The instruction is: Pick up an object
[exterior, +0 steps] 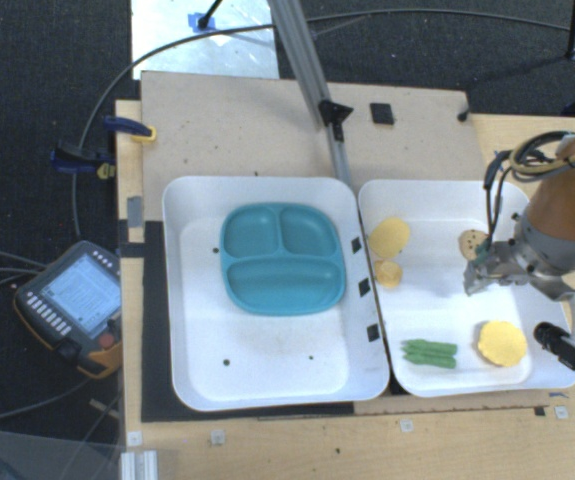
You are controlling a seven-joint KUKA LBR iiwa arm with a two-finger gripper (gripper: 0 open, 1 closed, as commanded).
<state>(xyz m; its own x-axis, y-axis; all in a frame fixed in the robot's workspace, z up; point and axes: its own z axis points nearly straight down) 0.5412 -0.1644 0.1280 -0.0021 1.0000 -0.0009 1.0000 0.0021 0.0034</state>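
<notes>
Camera view: the arm (pixel 567 203) is seen reaching in from the right over the right bin (pixel 437 193), with the pincer (pixel 479 268) lowered near the bin's right side. Whether the pincer is wide or narrow cannot be told. A tan piece (pixel 471 240) is seen just above it. A yellow round piece (pixel 502 343) lies below it, green beans (pixel 430 353) below and to its left. Two yellow pieces (pixel 388 238) lie well to its left. A teal divided plate (pixel 282 258) is set in the left bin (pixel 197 368), farther left.
</notes>
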